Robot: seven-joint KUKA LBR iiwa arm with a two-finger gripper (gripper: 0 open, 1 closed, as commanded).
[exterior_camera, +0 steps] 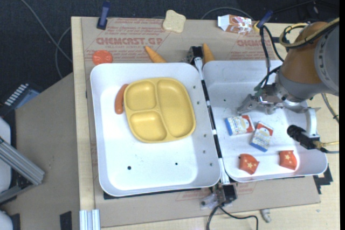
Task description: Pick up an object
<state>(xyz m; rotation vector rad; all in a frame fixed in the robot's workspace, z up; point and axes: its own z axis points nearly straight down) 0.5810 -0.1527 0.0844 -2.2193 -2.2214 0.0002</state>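
- Gripper [249, 106] is hovering in the right bin [232, 75], above the blue-and-white carton [238, 125].
- Jaws' state: cannot tell.
- Nothing is lifted; the grasp is pending.

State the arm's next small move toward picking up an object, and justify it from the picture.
Probably a short drop onto the small blue-and-white carton: the gripper hovers just above and beside it in the right bin, with nothing between its fingers.
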